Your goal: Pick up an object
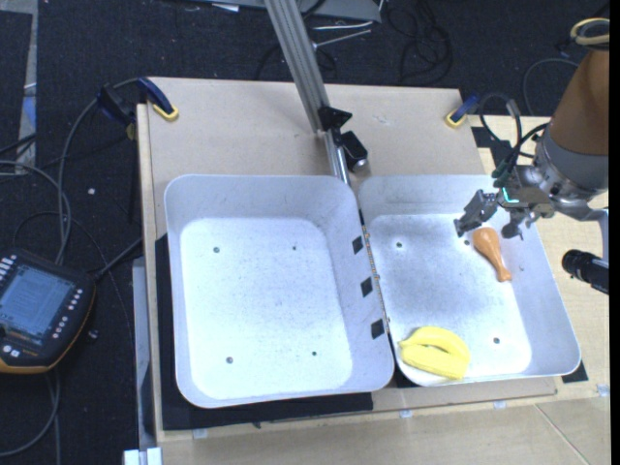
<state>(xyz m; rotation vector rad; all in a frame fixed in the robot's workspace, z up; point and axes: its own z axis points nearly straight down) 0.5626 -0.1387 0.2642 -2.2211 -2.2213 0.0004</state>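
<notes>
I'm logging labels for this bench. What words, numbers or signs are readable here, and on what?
None can be read.
Pendant screen on the floor: lit, but its text is too small and blurred.
Bins, carrot, banana: no markings visible.

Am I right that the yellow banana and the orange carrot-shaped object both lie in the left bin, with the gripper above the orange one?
Not quite: the camera view shows the banana and the orange object in the right bin, not the left one. The gripper is indeed just above the orange object.
</notes>
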